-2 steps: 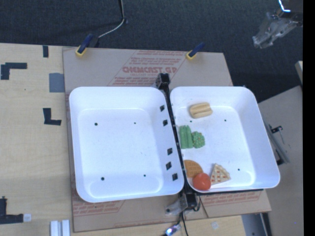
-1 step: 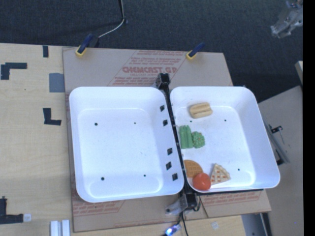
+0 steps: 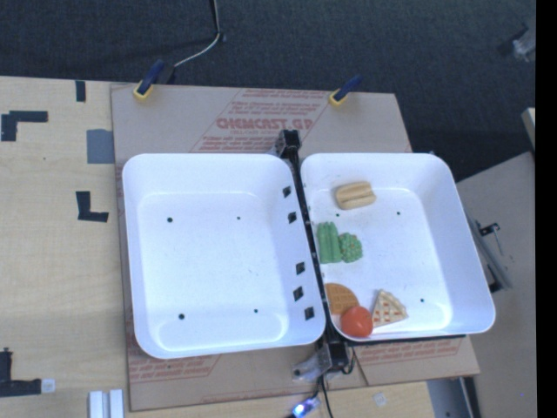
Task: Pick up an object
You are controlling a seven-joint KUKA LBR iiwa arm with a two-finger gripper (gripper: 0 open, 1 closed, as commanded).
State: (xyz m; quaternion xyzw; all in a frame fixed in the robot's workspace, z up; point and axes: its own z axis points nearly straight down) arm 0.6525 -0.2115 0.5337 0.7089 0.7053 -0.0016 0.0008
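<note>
Whether the jaws are spread or pressed together cannot be told from this view, and nothing is being pinched among the things in sight. All the candidates are lying in the right bin (image 3: 452, 185), most of them crowding toward the divider it shares with the left bin (image 3: 209, 251). The roll (image 3: 354, 195) is sitting alone near the far side with bare floor all around it, which is probably making it the easiest target. The greens (image 3: 338, 245) are lying mid-bin, just beside the divider wall, so a finger coming down on that side is likely running short of room. In the near corner the disc (image 3: 338, 297), the tomato (image 3: 355, 322) and the wedge (image 3: 389, 308) are bunching together, the tomato touching or overlapping the disc and sitting just beside the wedge, with the bin's near rim close behind them; a grasp there is risking a nudge to the neighbours. The right half of this bin is lying open, giving an arm reaching from that side free room to descend. Both bins are resting on a board (image 3: 261, 120) that two clamps (image 3: 148, 81) are pinning down, presumably to stop sliding.
</note>
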